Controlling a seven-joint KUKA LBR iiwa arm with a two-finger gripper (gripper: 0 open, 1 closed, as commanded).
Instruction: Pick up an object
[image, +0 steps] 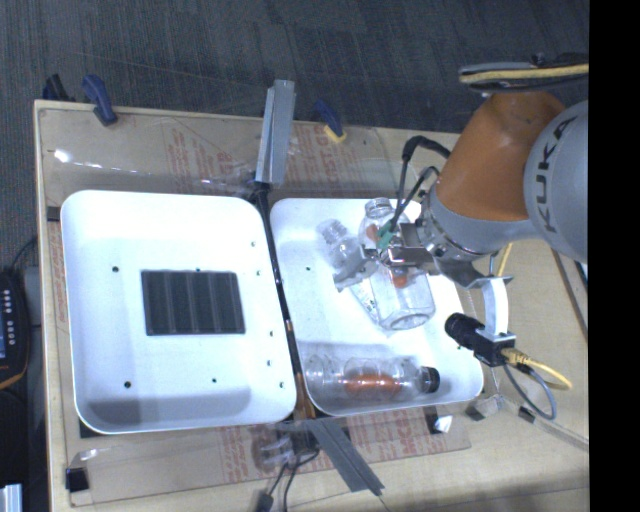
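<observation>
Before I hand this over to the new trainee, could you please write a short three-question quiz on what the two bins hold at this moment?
1. True or false: the dark ribbed panel lies in the left bin.
2. Which bin is the gripper over? A) the left bin B) the right bin C) neither
3. Fill in: the clear bottle with the black cap lies on its side along the right bin's ____ wall, the one nearest the camera.

Key: 1 true; 2 B; 3 lower (front).
</observation>
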